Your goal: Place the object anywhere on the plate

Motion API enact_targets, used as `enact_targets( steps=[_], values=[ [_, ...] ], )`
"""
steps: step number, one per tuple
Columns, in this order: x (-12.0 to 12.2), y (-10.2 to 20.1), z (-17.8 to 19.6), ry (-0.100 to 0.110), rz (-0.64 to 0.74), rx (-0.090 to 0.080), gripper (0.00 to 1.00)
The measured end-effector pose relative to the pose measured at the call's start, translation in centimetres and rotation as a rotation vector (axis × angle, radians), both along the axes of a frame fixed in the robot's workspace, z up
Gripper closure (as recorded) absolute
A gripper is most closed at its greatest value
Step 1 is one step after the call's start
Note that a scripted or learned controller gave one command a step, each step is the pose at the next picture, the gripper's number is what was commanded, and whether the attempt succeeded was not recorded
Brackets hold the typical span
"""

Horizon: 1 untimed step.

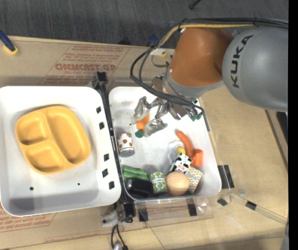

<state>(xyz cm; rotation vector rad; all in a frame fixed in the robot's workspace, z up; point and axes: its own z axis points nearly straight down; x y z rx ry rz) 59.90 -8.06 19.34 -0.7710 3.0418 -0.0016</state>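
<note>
A yellow plate (52, 138) with three compartments is seen lying flat in the left bin (13, 197), toward its far left part, with bare white floor left on its near side. A small orange object (143, 122) is seen between the metal fingers of the gripper (147, 120), in the far part of the right bin (211, 139), well apart from the plate.

A small printed can (126, 143) lies just left of the pincer and below it. Lower right sit a carrot (183, 140), a cow-patterned toy (181, 163) and a tan ball (177, 183).
</note>
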Motion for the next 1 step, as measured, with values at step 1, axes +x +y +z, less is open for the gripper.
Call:
enact_targets(
  steps=[1],
  values=[
    [0.0, -0.01, 0.01, 0.0, 0.0, 0.0, 0.0]
  ],
)
